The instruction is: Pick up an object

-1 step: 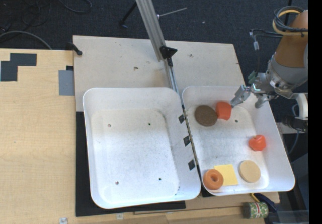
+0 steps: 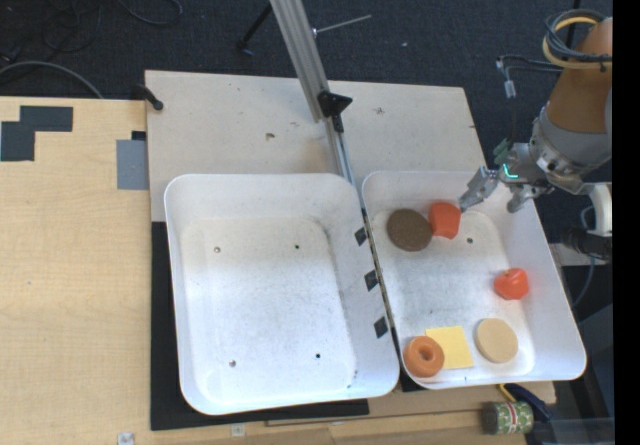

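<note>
A dark floor strewn with cables surrounds the worktop [image 2: 420, 118], a pale board that carries two shallow white bins side by side, with a slanted aluminium rail [image 2: 300, 43] rising behind them. The end effector [image 2: 497, 189] hangs over the far edge of the right bin [image 2: 560, 333], its two fingers spread apart with nothing between them; one finger tip [image 2: 472, 197] points down and to the left.

Nearest to it, just beyond that finger tip, is an orange-red block [image 2: 445, 220], which touches or nearly touches a dark brown disc [image 2: 408, 230] farther out on the same side. The block looks small, rigid and light, probably a plastic toy piece, and its smooth faces could slip; a grip across two opposite sides, away from the disc, seems safest.

Farther from the end effector, toward the near wall of the bin, lie a small red piece [image 2: 511, 283], a tan disc [image 2: 496, 339], a yellow square [image 2: 449, 345] and an orange ring [image 2: 424, 356]. The flat ones would be hard to pinch; the ring offers a rim.

The left bin [image 2: 200, 203] lies well away.
</note>
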Controlling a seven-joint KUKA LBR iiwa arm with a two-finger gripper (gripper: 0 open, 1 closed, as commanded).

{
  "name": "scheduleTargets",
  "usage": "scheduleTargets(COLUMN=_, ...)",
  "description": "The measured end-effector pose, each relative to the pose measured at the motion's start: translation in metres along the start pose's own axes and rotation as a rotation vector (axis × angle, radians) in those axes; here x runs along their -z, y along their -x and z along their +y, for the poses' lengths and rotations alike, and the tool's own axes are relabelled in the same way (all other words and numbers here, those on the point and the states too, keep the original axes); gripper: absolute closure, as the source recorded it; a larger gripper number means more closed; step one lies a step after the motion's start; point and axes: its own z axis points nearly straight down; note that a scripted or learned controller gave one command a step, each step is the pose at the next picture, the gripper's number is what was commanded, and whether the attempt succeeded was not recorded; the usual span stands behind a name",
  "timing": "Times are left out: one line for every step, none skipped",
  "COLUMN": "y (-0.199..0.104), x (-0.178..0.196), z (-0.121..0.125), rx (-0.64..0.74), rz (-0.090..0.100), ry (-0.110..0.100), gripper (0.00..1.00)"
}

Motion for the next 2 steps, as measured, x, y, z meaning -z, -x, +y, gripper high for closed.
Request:
scheduleTargets(y=0.001, x=-0.046, z=0.006, rx=0.001, rz=0.001, ry=-0.003, gripper=0.0)
scheduleTargets(y=-0.001, x=-0.094, z=0.008, rx=0.001, rz=0.004, ry=0.003, gripper=0.0)
